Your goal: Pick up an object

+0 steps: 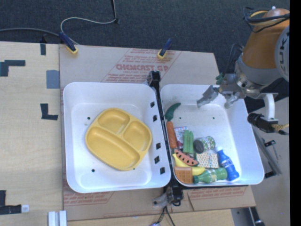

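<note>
My gripper (217,99) hangs over the far side of the right bin (244,131), open, with nothing between its fingers. Below it, toward the bin's near end, lies a heap of toy food: a green pepper (171,109), an orange carrot (171,134), a green cucumber (188,141), a small can (204,144), a watermelon slice (186,158), a blue bottle (227,165) and a green bottle (211,175). The gripper is apart from all of them.
A yellow divided plate (118,138) lies in the left bin (75,126). A black clamp (154,77) sits where the two bins meet at the far side. Two yellow-blue clips (69,42) hold the cardboard sheet under the bins.
</note>
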`<state>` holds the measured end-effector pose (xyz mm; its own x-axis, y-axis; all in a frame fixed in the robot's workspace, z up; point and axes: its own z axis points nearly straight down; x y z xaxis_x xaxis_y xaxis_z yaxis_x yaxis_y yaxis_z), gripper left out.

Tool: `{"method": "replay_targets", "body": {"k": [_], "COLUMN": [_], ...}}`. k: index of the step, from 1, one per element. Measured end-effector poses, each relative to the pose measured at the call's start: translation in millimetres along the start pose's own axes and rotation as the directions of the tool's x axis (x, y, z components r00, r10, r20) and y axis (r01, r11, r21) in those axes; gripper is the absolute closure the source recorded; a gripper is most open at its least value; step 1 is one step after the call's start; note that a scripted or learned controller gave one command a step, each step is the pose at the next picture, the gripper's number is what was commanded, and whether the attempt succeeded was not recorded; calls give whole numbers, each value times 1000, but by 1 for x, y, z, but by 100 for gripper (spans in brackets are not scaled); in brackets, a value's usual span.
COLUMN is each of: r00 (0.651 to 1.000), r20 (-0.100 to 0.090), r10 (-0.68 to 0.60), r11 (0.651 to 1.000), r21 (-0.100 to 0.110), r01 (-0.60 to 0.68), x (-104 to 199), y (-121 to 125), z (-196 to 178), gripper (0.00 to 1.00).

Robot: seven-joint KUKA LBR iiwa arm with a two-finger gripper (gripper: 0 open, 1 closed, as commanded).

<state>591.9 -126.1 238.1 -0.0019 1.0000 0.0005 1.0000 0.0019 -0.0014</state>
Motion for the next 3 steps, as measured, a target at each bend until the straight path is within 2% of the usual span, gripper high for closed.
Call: {"method": "replay_targets", "body": {"k": [1,2,3], "r00": [1000,1000,1000], "r20": [1,-3,0], "r10": [1,-1,0], "r11": [1000,1000,1000], "r21": [-7,-14,-18], "r01": [-1,1,0], "x": [-6,-12,-30], "y": [-21,-24,-43], "z": [147,148,148], "gripper": [0,0,0]}}
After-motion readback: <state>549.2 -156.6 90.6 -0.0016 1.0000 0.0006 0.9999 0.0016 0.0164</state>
